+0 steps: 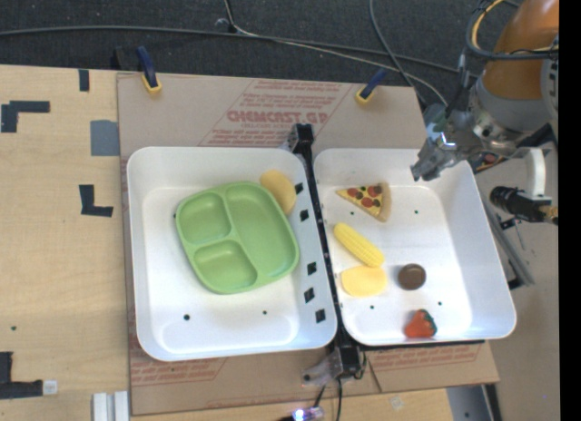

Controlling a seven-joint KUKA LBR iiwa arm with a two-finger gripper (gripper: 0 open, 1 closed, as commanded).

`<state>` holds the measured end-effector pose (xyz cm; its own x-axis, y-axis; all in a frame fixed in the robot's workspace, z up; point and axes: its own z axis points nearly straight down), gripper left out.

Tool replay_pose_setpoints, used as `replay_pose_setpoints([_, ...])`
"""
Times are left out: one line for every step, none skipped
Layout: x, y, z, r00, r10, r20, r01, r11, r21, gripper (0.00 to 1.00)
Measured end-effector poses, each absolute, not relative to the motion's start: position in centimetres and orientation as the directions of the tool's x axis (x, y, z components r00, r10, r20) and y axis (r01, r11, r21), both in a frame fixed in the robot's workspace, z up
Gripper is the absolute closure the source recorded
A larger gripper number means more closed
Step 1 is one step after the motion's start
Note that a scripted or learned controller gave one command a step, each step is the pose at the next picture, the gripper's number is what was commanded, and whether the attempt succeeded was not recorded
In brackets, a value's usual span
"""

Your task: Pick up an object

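Observation:
The right bin holds a pizza slice, a yellow corn cob, a flat yellow piece, a brown round piece and a red strawberry. In the left bin lies a green divided tray, with a yellow lemon-like piece at its upper right edge. My gripper hangs over the right bin's upper right corner, up and to the right of the pizza slice. Nothing shows between its fingers.
The bins sit on a cardboard sheet held by two blue-and-yellow clamps. A black divider clip sits where the bins meet. Cables run across the dark floor behind.

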<state>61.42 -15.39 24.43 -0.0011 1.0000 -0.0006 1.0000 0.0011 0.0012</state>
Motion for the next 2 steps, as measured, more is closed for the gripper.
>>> replay_pose_setpoints([60.6,-9.9,23.0,-0.005,1.0,0.001,1.0,0.005,-0.002,1.0])
replay_pose_setpoints([60.1,-5.0,21.8,-0.005,1.0,0.001,1.0,0.005,-0.003,1.0])
